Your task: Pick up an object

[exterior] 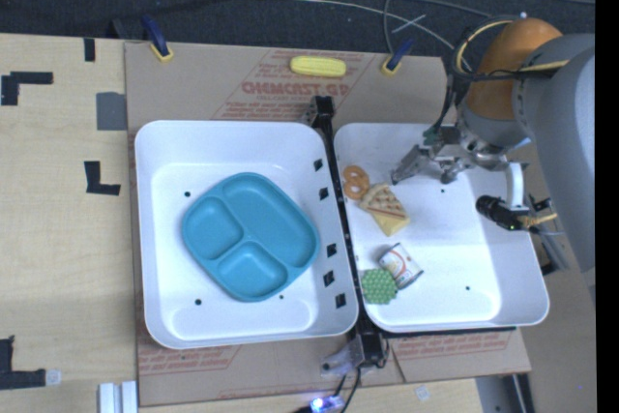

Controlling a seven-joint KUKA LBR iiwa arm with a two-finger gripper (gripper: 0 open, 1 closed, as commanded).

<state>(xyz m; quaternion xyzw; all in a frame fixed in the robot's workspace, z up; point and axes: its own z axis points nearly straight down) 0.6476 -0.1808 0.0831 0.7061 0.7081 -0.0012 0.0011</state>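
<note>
The right bin (503, 295) holds a small pretzel (355, 181), a tan waffle wedge (385, 209), a little silver can (399, 264) lying on its side and a green round piece (378, 285). My gripper (424, 170) hangs over the bin's upper part, just right of and above the waffle wedge. Its fingers are spread open and nothing sits between them. The arm's orange band (513, 48) rises behind it at the top right.
A blue divided plate (250, 234) lies in the left bin (155, 160). A yellow banana-shaped toy (317, 66) rests on the cardboard behind the bins. Blue clamps (155, 39) hold the cardboard's back edge. A black fitting (501, 211) on the arm overhangs the right bin's right side.
</note>
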